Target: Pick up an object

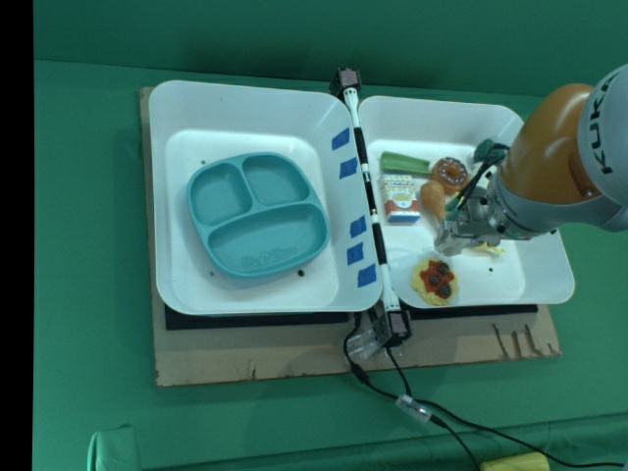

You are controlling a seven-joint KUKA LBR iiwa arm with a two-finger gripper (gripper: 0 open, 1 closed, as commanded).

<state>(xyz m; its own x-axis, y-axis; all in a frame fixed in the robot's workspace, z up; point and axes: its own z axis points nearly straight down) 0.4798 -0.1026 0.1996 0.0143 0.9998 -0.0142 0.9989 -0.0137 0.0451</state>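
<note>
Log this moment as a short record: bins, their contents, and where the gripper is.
left bin: holds a teal divided plate
right bin: holds toy food, namely a green stick, a doughnut, a small carton, an orange piece and a pizza
gripper: low over the right bin, just above the pizza
grasp: cannot tell

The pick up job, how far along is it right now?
Done: the arm has reached into the right bin, and the gripper sits low among the toy food, just above the small pizza and beside the orange piece. In hand: nothing visibly between the fingers. Left: gripping an item and lifting it. The teal divided plate lies in the left bin.
</note>
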